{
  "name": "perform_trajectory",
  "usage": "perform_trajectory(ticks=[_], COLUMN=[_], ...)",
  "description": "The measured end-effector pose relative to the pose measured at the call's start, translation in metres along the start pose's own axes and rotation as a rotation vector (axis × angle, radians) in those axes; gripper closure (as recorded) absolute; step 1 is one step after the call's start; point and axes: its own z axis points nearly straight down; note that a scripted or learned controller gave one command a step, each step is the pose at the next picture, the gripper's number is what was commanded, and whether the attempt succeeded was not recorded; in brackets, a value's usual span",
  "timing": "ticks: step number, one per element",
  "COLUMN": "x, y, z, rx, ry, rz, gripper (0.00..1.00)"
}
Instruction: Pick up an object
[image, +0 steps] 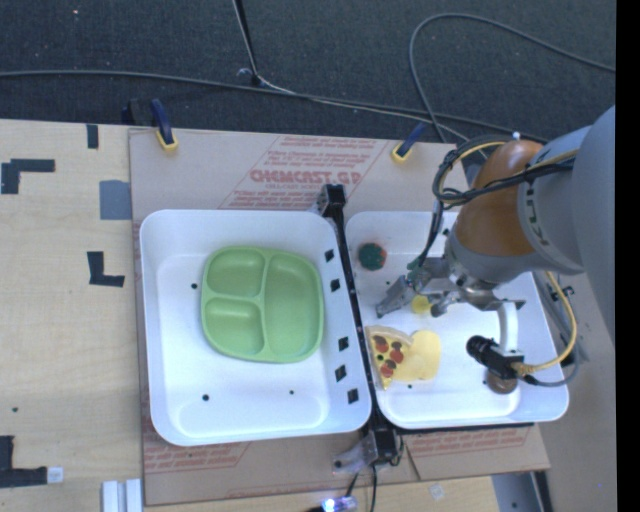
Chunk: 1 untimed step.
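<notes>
Arm reaching in over the right bin (540, 405), pincer (418, 296) low inside it, whether spread or pressed together I cannot tell, yellow pizza-slice toy (402, 356) just below it, small dark green ball (372, 255) near the divider, green divided plate (264, 304) in the left bin (170, 400).

Grey arm (590, 190) with broad orange band (500, 205) above the wrist. Thin yellow and black cables (565, 330) looped along the side. Metal-grey gripper (418, 292) below, with a black cylindrical fitting (488, 352) near it.
</notes>
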Motion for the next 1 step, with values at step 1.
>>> perform_trajectory(ticks=[1], x=[0.0004], y=[0.0001], z=[0.0346], rx=[-0.005], ry=[-0.001], rz=[-0.001], gripper=[0.0])
